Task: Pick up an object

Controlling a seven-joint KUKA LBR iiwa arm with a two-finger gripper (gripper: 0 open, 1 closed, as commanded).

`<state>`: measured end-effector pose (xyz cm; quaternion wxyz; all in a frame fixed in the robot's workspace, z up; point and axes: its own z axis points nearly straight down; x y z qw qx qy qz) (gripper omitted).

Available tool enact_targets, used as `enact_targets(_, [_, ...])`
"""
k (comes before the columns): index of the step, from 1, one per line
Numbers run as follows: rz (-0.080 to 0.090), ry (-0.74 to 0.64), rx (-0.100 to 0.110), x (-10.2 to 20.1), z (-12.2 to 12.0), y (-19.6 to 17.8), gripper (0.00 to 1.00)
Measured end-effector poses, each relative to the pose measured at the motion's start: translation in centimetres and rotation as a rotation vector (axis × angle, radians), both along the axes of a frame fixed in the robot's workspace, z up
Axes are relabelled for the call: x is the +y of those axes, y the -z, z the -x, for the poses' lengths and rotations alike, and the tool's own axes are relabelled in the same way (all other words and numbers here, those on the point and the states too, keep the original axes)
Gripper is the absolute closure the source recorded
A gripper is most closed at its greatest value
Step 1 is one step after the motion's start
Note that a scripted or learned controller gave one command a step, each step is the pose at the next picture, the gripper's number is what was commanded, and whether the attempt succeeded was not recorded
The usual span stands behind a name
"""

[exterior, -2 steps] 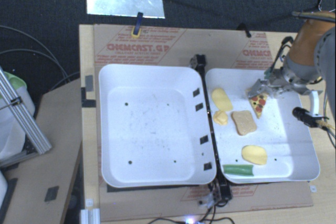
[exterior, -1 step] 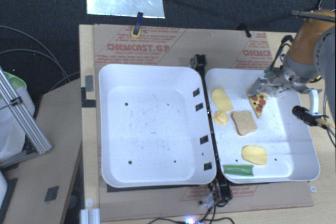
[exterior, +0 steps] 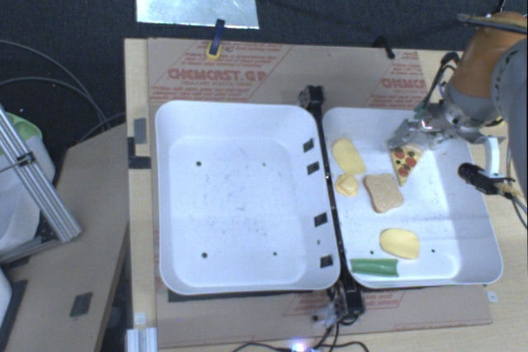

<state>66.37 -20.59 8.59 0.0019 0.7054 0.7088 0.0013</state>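
the pizza slice (exterior: 405, 162), a small toy wedge with red dots on a yellow face, sits in the upper part of the right bin (exterior: 470, 255), its crust end up against the gripper (exterior: 410, 141). the fingers come down at that crust end, but whether they are open or closed on the slice i cannot tell. the grey arm (exterior: 487, 86) with its orange band reaches in over the bin's upper right corner. below-left of the slice lies a tan bread slice (exterior: 384, 192), and left of that a pale yellow oblong piece (exterior: 348, 156) with a smaller yellow bit (exterior: 347, 185) just under it. nearer the front lie a round yellow piece (exterior: 399, 242) and a green pod (exterior: 374, 265) beside the front wall. the left bin (exterior: 177, 128) stands just beside the right one on the desk (exterior: 272, 66).
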Motion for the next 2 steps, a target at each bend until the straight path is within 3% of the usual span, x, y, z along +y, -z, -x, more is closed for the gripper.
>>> enact_targets(1, [0.0,0.004,0.004,0.0,3.2,0.1,0.0])
enact_targets(2, [0.0,0.002,0.0,0.0,3.0,-1.1,1.0])
